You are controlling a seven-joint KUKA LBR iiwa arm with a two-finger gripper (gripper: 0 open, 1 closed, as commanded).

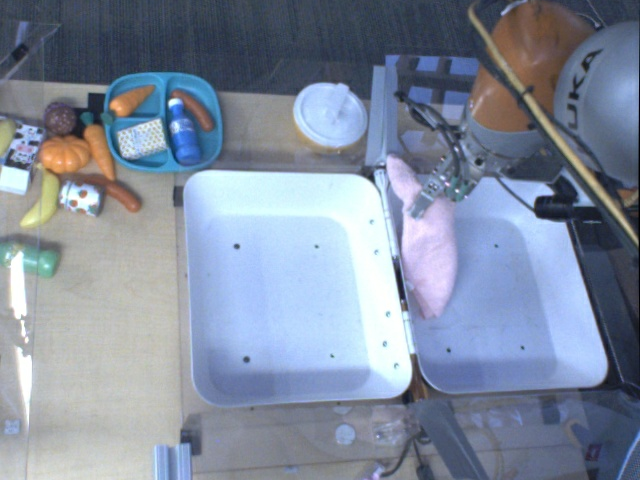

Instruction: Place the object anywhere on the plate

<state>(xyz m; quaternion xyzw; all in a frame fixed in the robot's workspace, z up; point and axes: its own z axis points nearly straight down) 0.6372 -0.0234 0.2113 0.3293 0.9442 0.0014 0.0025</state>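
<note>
The camera view gives us two shallow white bins side by side on a light wooden surface (100, 368). In the right white bin (520, 358) we see a soft pink cloth-like object (428, 253) lying along the left wall, its upper end reaching up over the bin's top left corner. The grey arm with the orange band (520, 48) comes in from the upper right, and its gripper (440, 190) sits just at the upper right side of the pink object. We cannot tell how the gripper stands, because it is small, cluttered with cables and seen against the pink fabric; nor can we tell whether it touches the object.

The left white bin (290, 368) lies well apart from the gripper. Behind it, on the surface, we see a teal divided plate (205, 93) holding toy food and a blue bottle (183, 128), and a round white lidded container (330, 116) near the bins' shared corner. At the far left lie more toy foods, among them an orange pumpkin (66, 154) and a yellow banana (42, 200); some are cut off by the edge.
</note>
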